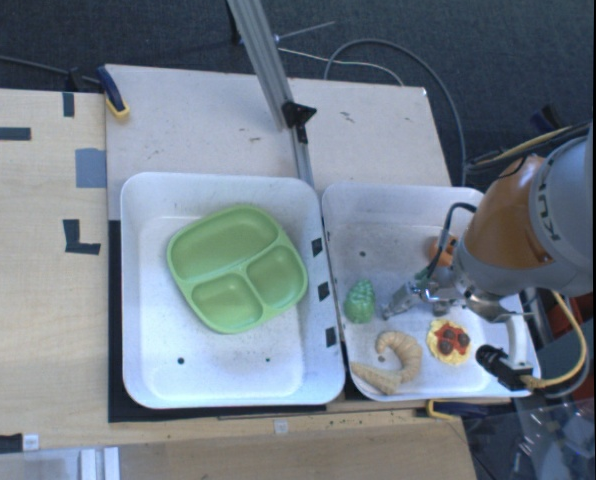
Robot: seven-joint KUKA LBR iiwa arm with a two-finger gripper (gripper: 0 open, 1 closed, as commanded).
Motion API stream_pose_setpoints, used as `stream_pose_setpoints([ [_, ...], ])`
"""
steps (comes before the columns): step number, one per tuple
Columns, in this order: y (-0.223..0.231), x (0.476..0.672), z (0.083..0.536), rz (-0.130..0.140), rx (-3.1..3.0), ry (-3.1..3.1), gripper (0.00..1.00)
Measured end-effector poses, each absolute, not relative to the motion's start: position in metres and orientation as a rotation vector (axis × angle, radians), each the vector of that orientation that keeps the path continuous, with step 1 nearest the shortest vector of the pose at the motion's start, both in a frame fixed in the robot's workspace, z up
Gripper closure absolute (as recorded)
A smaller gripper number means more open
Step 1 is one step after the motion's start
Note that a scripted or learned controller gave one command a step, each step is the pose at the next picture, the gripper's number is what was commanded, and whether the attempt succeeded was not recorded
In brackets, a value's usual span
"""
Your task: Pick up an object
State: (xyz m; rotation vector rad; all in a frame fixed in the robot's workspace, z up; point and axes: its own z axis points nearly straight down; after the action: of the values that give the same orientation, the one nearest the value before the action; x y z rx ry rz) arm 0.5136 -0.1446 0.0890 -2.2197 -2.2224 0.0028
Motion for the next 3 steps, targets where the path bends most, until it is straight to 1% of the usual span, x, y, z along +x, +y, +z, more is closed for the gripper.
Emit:
stream_pose_setpoints([
  [1,-0.144,0.513,0.099,0.002,-2.218,-2.221,1.00],
  [2,-0.151,0.518,0.159,-0.003,-2.223,-2.225,1.00],
  [3,-0.143,0.525,0.215,-0.004,-2.221,-2.228,1.00],
])
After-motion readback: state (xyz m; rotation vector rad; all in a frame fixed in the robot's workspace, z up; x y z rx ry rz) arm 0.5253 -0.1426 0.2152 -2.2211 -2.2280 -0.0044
